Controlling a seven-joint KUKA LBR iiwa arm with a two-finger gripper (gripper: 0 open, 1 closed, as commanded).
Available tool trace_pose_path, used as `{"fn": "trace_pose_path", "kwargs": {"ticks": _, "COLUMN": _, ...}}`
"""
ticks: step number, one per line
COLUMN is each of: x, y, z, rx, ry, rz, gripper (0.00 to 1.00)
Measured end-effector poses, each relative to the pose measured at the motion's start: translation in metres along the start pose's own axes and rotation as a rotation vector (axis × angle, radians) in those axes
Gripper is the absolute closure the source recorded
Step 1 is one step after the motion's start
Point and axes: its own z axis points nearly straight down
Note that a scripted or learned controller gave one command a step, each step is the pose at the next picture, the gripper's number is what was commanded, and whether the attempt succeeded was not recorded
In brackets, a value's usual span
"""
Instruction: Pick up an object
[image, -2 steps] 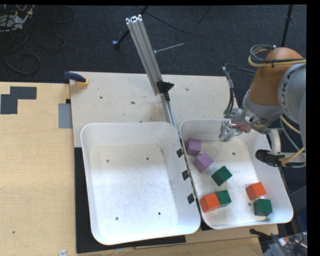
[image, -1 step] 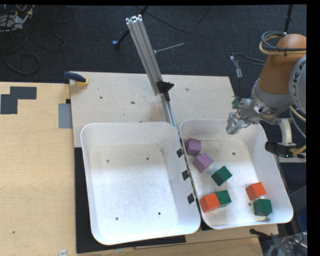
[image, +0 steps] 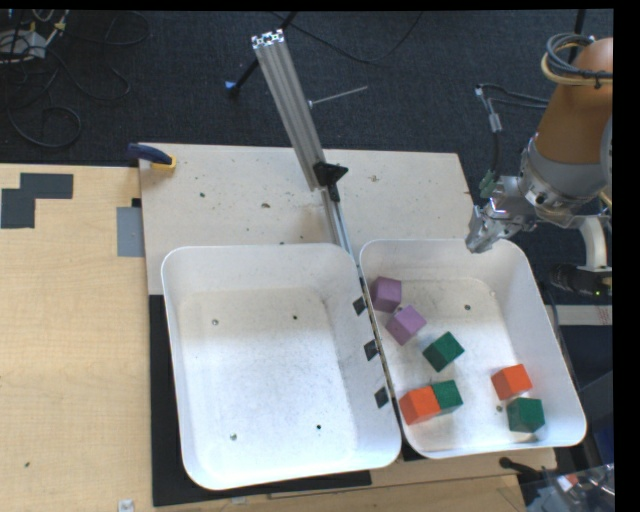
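The right bin (image: 545, 310) holds several small blocks. Two purple blocks (image: 386, 293) (image: 406, 324) lie near its left wall. A dark green block (image: 443, 351) sits in the middle. An orange block (image: 419, 404) touches a green block (image: 447, 395) at the front left. Another orange block (image: 511, 381) and a green block (image: 525, 414) lie at the front right. My gripper (image: 484, 236) hangs over the bin's far right rim, apart from every block, with nothing seen in it.
The left bin (image: 200, 270) stands beside the right one, with black clips (image: 370, 349) along the shared wall. A slanted aluminium bar (image: 297, 115) rises behind the bins. A blue and yellow clamp (image: 152, 155) sits at the board's far left corner.
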Motion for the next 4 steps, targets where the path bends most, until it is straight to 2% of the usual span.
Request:
{"fn": "trace_pose_path", "kwargs": {"ticks": 1, "x": 0.052, "y": -0.015, "z": -0.007, "rx": 0.006, "ry": 0.003, "rz": -0.003, "gripper": 1.00}}
{"fn": "trace_pose_path", "kwargs": {"ticks": 3, "x": 0.157, "y": -0.060, "z": 0.015, "rx": 0.010, "ry": 0.003, "rz": -0.003, "gripper": 1.00}}
{"fn": "trace_pose_path", "kwargs": {"ticks": 4, "x": 0.205, "y": -0.075, "z": 0.008, "rx": 0.009, "ry": 0.003, "rz": -0.004, "gripper": 1.00}}
